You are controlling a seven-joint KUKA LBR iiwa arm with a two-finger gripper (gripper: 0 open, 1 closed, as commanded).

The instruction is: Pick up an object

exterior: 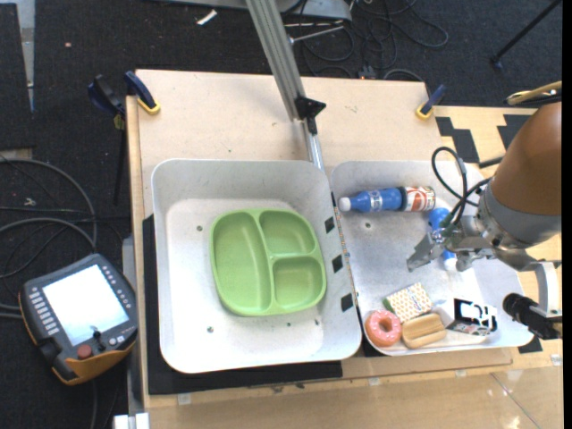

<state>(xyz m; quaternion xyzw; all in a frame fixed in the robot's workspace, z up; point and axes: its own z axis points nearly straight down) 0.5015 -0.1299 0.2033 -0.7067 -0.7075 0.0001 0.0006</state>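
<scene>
My gripper (440, 259) hangs over the middle of the right bin (375, 239), open, with nothing between its fingers. A bottle (386, 200) with a blue body and a red-and-white label lies on its side toward the back of this bin, up and to the left of the gripper. Along the bin's front edge sit a pink donut (384, 328), a tan bread roll (424, 331), a checkered cracker packet (409, 301) and a small black-and-white object (475, 316). The gripper touches none of them.
The left bin (179, 239) holds a green divided plate (268, 261). A grey metal pole (279, 47) slants over the back of the bench. The arm's body (532, 181) covers the right bin's right side. A teach pendant (76, 315) lies left of the bench.
</scene>
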